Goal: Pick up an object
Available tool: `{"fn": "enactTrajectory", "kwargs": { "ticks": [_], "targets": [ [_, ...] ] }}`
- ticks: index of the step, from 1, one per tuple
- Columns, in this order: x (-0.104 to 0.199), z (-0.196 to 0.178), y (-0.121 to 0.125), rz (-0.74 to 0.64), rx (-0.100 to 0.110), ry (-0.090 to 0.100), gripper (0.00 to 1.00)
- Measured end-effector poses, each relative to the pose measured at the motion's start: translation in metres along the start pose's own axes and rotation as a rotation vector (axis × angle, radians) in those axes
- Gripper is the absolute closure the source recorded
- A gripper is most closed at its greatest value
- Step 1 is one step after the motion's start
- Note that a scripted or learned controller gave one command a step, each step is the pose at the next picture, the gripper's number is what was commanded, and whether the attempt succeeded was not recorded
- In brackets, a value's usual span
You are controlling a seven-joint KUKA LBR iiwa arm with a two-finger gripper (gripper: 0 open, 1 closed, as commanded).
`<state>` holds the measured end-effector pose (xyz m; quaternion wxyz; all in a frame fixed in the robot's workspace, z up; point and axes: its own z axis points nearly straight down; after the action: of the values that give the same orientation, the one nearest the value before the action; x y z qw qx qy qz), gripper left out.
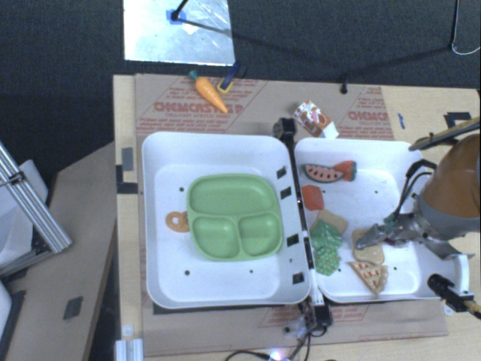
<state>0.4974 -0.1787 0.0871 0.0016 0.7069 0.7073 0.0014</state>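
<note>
While the arm (451, 194) reaches in from the right side, its gripper (370, 238) is low inside the right bin (391, 156), just above a pale, round, cookie-like piece (368, 254). The metal fingers (366, 239) point to the left and look close together, but whether they are shut or slightly apart I cannot tell, and I see no object between them.

Around the gripper lie the toy foods of the right bin. A pizza slice (370, 275) lies near the front wall, touching the round piece. To the left there are a green leafy piece (325, 235) and a green dotted piece (327, 259), with a tan square piece (331, 221) and a red piece (313, 198) behind them. A watermelon slice (329, 172) lies near the back of this bin.

The left bin (161, 201) holds a green divided plate (231, 216) and, just beside its left edge, a small pretzel (177, 221). Behind the bins, on the cardboard (361, 111), lie a carrot (210, 93) and a small packet (314, 119).
</note>
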Motion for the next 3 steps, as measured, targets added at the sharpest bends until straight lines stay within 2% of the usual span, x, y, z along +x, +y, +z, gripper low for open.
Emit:
{"fn": "enactTrajectory", "kwargs": {
  "ticks": [1,3],
  "targets": [
    [0.0,-0.011,0.002,-0.001,-0.007,-0.002,1.0],
    [0.01,-0.104,0.013,-0.005,-0.003,-0.002,1.0]
  ]
}}
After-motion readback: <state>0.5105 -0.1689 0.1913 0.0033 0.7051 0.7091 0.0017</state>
